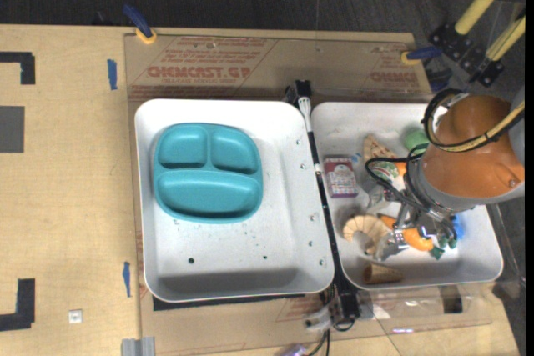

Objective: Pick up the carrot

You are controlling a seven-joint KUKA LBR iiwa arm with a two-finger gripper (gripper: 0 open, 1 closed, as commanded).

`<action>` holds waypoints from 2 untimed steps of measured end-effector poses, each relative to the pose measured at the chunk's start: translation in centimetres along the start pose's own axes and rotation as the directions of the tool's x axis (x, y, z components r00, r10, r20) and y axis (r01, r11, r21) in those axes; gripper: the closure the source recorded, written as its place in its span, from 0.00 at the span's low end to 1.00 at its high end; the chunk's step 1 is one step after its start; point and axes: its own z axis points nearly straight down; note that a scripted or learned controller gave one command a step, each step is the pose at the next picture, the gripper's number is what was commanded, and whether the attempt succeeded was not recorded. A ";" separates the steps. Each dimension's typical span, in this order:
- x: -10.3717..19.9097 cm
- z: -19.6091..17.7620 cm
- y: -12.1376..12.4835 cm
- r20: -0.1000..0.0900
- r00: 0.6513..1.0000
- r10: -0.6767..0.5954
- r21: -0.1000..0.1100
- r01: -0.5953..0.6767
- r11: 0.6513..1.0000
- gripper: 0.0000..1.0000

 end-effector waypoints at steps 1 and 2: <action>0.0 0.1 0.0 -0.002 1.000 0.000 0.000 0.000 1.000 0.00; 0.3 1.0 -0.1 -0.003 0.965 -0.262 -0.002 0.262 0.965 0.00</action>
